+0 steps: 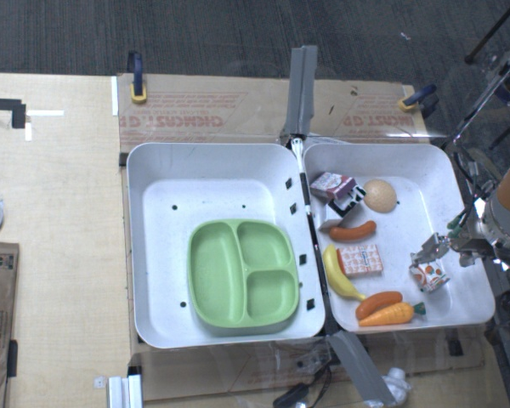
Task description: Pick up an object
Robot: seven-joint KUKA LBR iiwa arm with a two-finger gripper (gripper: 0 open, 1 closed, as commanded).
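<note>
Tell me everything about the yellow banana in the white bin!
The banana looks like a smooth plastic toy, bright yellow, with a darker tip at its upper end. It lies flat and curved in the right bin, close along the left wall. Its lower end meets the orange carrot, and the small pink-and-white box sits right against its inner curve. The gripper is away on the bin's other side.

We count two white bins side by side — the left bin and the right bin. In the left lies one green divided plate. In the right we count seven things — one egg, one sausage, one banana, one carrot, and three small printed packets.
</note>
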